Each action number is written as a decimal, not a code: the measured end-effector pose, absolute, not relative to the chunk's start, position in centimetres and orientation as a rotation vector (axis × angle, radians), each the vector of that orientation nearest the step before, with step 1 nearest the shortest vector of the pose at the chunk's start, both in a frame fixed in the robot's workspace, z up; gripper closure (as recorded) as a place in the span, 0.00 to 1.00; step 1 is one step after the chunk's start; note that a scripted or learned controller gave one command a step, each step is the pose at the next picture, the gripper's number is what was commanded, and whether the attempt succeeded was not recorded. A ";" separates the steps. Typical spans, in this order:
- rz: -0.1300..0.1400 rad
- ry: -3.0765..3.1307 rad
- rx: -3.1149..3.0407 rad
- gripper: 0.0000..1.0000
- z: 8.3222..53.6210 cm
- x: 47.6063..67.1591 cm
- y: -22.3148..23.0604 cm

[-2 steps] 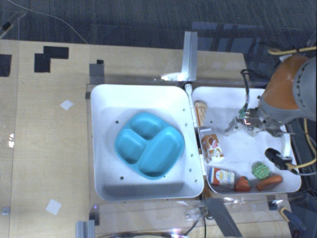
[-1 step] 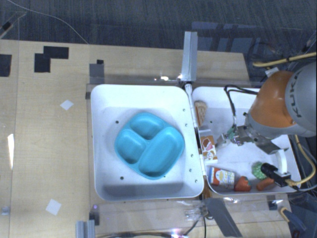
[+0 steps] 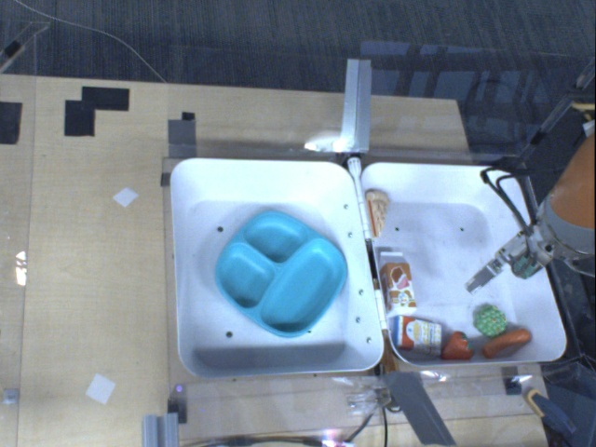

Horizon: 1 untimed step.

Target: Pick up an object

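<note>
The camera view looks down on a pale wooden desk (image 3: 84,277) bearing two shallow white bins side by side. The arm (image 3: 575,203) comes in from the right edge, its grey body and an orange patch showing just above the wrist, and it slants down and to the left over the right bin (image 3: 438,222). The hand (image 3: 492,273) hangs over the right part of that bin, above its bare white floor, with slim grey fingers (image 3: 484,277) pointing down-left. Whether the fingers are parted or closed cannot be told from this angle, and nothing shows between them.

The things to pick from lie along the right bin's left and near walls. A green bumpy ball (image 3: 490,320) sits just below the hand, apart from the fingers. Beside it, nearer the bin's front right corner, lies an orange carrot-like piece (image 3: 508,342), almost touching the ball. To the left of those sits a red strawberry-like piece (image 3: 456,346), touching a small carton (image 3: 417,333) lying on its side. Above the carton, against the left wall, lies a brown-and-white packet (image 3: 398,285), and further up the same wall a slim tan bar (image 3: 376,212).

The left bin (image 3: 196,203) holds a blue divided plate (image 3: 281,273) with three compartments, sitting in its middle.
</note>
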<state>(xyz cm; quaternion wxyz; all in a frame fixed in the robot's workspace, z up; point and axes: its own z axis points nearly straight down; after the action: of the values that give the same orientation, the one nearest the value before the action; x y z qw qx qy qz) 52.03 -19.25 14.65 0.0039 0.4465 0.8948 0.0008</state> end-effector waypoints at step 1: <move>0.005 2.782 1.429 0.00 8.9 49.1 -20.6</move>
<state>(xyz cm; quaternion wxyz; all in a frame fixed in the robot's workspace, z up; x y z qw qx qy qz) 49.14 -20.64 8.92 0.0070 0.4567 0.8896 0.0016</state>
